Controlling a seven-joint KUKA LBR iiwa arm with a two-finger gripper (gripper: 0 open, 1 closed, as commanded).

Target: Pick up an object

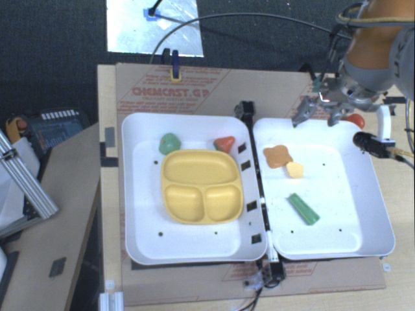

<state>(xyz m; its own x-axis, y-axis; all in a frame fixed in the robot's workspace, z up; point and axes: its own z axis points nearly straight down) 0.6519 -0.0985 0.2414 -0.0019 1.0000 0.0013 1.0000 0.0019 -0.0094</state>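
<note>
Hand (320, 114) observed at the far edge of the right bin (373, 193), near its back left corner, hanging from the grey arm (379, 37) that enters from the right. Its two fingers are spread apart with nothing between them; the tips point down toward the bin's back rim.

Right bin contents: an orange flat piece (277, 155) lies in the back left part of the floor. A small pale yellow piece (295, 170) sits just beside it on the near right, touching or nearly so; contact cannot be confirmed. A green oblong block (303, 208) lies nearer the middle of the bin, set at a slant and apart from the other two. A red object (355, 118) shows at the back rim, partly hidden behind the hand's body; its shape cannot be determined.

Left bin (139, 193) contents: a yellow divided tray (201, 186) with three compartments occupies the centre. A green rounded item (170, 143) rests at the tray's back left corner, and a red-orange item (225, 144) rests at its back right corner; both lie on the bin floor just beside the tray.

Both bins stand side by side on a cardboard sheet (194, 86) on the desk (104, 109). A black cable (259, 19) arcs over the area behind the bins.
</note>
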